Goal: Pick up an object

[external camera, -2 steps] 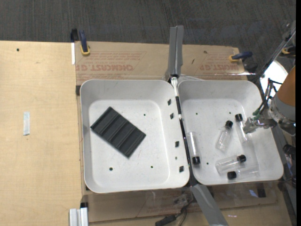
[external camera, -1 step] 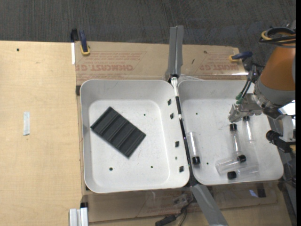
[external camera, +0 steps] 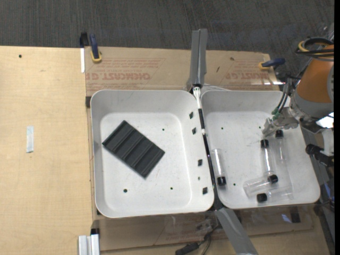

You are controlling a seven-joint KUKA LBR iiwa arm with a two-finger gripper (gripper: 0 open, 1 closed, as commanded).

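While poised low over the right bin (external camera: 313,179), far side: gripper (external camera: 277,125), finger state unclear. Clear tubes (external camera: 268,161) just near of it; black ridged block (external camera: 133,149) in left bin (external camera: 98,142).

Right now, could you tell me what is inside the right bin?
The right bin holds clear plastic tubes with black caps: one by its left wall, others near the front. The gripper hangs over the far right part, hiding the floor beneath it.
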